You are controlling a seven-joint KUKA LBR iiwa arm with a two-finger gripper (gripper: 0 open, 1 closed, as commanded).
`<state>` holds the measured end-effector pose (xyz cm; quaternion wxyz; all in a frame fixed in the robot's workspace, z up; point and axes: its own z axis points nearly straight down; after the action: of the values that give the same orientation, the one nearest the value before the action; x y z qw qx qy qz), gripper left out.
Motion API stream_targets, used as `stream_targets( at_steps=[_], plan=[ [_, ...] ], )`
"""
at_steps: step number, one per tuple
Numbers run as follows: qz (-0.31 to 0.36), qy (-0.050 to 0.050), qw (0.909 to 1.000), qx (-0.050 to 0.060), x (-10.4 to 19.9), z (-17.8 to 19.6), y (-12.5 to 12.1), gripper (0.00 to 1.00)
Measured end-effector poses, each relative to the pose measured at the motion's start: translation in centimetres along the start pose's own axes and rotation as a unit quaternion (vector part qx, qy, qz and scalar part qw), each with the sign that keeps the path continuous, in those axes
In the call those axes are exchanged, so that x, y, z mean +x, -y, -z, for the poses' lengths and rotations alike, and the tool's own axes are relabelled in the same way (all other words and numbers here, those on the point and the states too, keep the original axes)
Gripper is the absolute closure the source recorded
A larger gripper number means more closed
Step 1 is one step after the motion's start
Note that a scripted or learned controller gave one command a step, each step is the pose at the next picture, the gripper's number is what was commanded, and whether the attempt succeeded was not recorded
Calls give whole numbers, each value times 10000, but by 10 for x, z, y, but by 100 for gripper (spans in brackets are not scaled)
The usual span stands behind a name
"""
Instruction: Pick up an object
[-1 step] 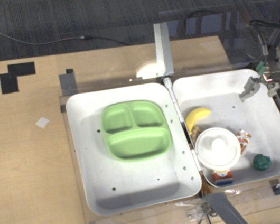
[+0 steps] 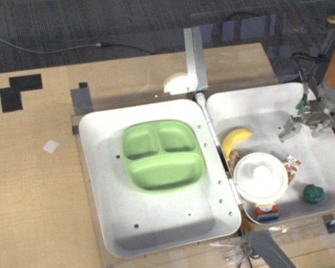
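You are seeing nothing lifted: tool (image 2: pixel 295 122), grip state unreadable, is hovering right of banana (image 2: pixel 235 141); cup (image 2: pixel 260 176), green ball (image 2: pixel 313 194) are lying untouched.

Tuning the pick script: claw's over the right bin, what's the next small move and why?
Probably shift the claw left and down toward the banana. The claw sits above bare bin floor in the right bin, holding nothing visible, and the banana looks like the nearest item. The bowl and green ball lie further off.

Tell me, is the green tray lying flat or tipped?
Flat: the green tray rests in the left bin, all three compartments facing up.
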<state>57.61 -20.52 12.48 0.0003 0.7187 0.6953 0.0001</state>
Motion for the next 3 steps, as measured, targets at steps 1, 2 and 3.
stream_targets(
  at_steps=[1, 2, 3],
  plan=[
    [-118, 6, 9999, -45, 54, -36, 19, 0],
    [1092, 8, 9940, -27, 28, 20, 32, 0],
    [1116, 15, 9937, -58, 23, -36, 55, 0]
  ],
)
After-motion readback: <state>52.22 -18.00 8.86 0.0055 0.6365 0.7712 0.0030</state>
